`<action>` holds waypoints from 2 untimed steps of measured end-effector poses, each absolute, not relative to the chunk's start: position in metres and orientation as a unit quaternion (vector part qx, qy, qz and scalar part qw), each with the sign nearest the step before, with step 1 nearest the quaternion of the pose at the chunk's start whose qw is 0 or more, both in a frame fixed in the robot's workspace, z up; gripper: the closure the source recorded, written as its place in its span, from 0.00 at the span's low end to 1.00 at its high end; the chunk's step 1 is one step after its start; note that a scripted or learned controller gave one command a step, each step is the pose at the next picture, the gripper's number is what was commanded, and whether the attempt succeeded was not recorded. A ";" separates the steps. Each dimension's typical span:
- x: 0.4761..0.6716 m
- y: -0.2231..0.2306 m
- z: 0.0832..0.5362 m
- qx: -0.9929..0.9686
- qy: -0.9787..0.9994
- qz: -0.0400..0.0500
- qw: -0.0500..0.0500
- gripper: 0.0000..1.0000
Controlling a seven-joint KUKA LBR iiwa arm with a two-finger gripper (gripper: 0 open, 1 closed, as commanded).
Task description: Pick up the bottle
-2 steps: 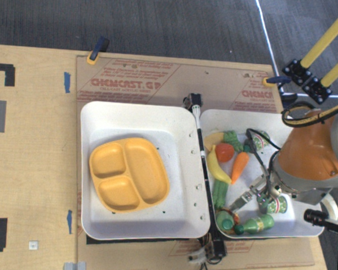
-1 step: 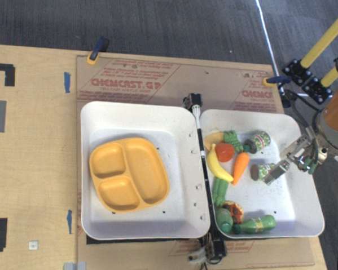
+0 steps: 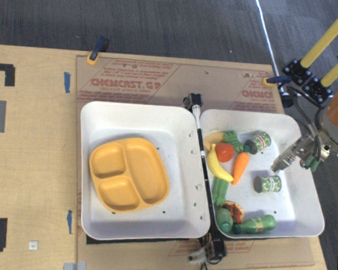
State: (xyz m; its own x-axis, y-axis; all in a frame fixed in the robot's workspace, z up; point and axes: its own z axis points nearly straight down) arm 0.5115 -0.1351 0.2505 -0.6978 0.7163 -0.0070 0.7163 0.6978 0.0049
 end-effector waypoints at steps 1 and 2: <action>0.496 -0.184 0.215 0.255 0.967 0.000 0.001 1.00; 0.483 -0.202 0.186 0.141 0.990 0.000 0.001 1.00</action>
